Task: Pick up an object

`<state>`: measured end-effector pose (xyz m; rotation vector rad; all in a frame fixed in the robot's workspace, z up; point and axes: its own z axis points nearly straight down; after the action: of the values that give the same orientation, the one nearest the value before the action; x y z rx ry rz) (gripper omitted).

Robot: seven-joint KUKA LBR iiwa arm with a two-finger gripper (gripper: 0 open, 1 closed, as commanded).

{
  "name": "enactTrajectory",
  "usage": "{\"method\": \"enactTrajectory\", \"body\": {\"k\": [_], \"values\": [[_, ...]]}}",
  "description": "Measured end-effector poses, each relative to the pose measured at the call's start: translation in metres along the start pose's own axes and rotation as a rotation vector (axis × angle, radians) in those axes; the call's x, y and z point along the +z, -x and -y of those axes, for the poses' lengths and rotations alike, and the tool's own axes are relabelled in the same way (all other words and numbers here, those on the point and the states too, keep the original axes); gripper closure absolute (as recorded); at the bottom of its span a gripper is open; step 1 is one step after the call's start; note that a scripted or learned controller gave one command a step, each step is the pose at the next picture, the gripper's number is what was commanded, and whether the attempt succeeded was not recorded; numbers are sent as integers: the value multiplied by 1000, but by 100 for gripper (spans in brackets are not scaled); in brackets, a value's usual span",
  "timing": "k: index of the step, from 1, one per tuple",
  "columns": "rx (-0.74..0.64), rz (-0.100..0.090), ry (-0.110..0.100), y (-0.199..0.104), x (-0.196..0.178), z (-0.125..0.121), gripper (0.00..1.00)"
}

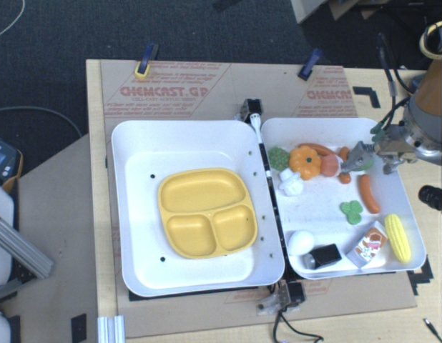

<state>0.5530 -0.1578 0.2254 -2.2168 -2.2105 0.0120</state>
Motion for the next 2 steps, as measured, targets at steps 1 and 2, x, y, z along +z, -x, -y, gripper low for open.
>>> {"method": "enactTrajectory", "body": {"k": [1, 2], "values": [[-3, 3, 14, 0, -8, -3, 0], [-3, 0, 7, -5, 55, -6, 0]]}}
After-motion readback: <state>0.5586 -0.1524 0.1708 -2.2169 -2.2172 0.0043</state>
